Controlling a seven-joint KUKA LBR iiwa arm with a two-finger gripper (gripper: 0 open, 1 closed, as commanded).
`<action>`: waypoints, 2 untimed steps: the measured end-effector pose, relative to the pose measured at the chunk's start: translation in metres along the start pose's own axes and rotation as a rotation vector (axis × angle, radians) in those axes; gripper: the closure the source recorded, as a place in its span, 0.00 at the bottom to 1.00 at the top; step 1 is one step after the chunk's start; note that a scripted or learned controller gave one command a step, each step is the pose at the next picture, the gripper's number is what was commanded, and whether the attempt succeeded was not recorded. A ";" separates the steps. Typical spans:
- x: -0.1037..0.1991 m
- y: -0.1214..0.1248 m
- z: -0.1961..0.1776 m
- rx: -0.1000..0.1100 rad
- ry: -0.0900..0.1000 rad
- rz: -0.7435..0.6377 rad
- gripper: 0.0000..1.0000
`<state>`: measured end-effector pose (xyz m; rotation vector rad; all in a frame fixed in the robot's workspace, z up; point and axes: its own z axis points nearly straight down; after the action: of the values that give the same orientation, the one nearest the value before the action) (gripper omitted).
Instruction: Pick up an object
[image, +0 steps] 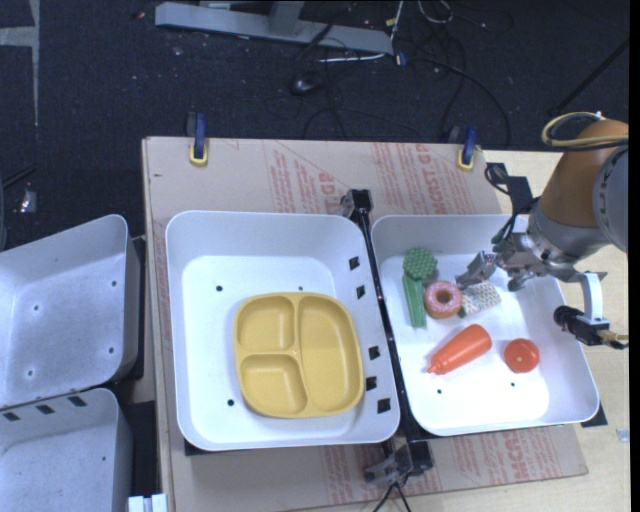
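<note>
Hovering in the right bin, the gripper sits beside the pink donut; can't tell its fingers' spread. Donut's probably light, rigid plastic, so pinch across the ring's 2 sides.

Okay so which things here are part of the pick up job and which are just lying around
Part of the job:
gripper
donut
carrot
tomato
green brush
speckled block
right bin

Lying about:
yellow plate in the left bin
blue clamps
cables on the floor
</note>
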<state>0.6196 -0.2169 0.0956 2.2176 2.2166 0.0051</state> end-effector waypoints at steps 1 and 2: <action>0.000 0.003 -0.014 -0.009 -0.003 -0.003 1.00; -0.002 -0.005 -0.065 0.001 0.000 0.001 1.00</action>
<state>0.6144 -0.2184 0.1606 2.2189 2.2157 0.0035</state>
